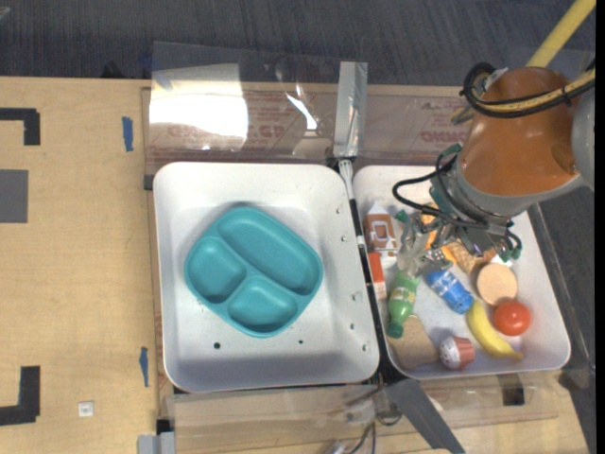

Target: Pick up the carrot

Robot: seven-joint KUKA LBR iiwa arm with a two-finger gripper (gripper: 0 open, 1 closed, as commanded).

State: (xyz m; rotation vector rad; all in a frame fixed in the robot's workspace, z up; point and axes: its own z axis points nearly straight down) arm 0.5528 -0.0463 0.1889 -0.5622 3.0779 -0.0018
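Left bin (180, 348): teal divided plate (253, 269). Right bin (548, 348): green bottle (401, 303), banana (490, 333), tomato (511, 318), possibly a small can (456, 351).

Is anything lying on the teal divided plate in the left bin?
No, the teal divided plate shows three bare compartments.

A robotics lab bench: beside the two shallow white bins (255, 183) lies bare plywood (71, 253) marked with black tape corners (24, 126) and blue tape tabs (127, 132); behind the bins stands a taped clear plastic sheet (246, 112), and above the right one a cabled industrial arm (515, 140).
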